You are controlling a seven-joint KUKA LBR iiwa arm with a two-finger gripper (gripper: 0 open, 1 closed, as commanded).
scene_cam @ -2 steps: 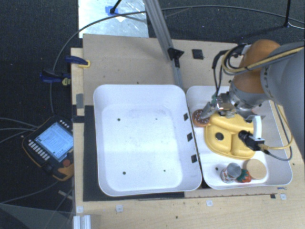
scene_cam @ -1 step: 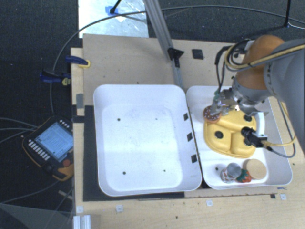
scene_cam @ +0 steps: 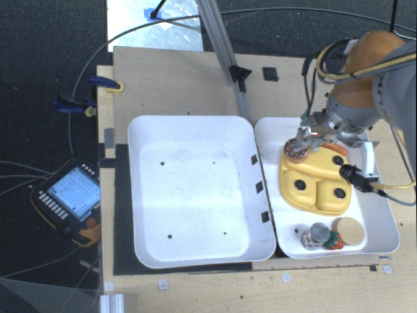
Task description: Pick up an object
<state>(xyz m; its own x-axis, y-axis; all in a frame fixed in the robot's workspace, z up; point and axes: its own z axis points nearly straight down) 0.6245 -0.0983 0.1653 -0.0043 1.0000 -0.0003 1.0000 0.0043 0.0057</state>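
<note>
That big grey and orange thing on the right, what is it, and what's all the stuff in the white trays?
It's a robot arm. A computer program moves it, and its job is to pick something up. The camera hangs above the bench and looks down at a slant.

Two white trays sit side by side. The right tray holds a big yellow toy with dark spots, plus a small silver piece and a tan disc near the front. The left tray is next to it.

The arm's grabbing end, the gripper, hangs right over the yellow toy's top edge. I can't tell whether it has grabbed anything.
</note>
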